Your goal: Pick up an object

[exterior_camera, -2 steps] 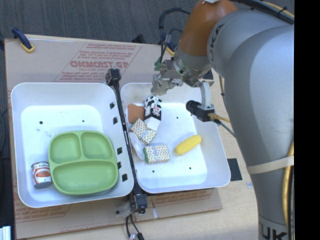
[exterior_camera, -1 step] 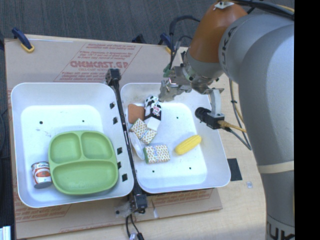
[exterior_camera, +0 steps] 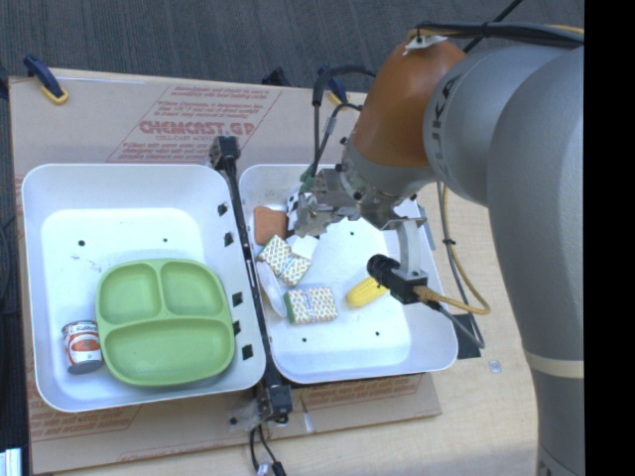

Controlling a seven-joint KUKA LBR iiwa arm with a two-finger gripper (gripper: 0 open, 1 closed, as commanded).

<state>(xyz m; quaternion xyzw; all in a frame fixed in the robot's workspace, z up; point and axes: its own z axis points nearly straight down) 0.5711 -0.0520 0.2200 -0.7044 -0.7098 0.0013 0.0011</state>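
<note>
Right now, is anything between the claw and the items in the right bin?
Nothing visible stands between them. The claw hangs at the right bin's upper left, directly over the orange-brown object and next to the patterned packet.

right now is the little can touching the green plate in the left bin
Touching, as far as the camera view shows: the can sits against the lower-left edge of the green plate, with no white bin floor visible between them.

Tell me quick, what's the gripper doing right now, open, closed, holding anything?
Gripper: low in the right bin, above the orange object; open or closed cannot be told.
</note>
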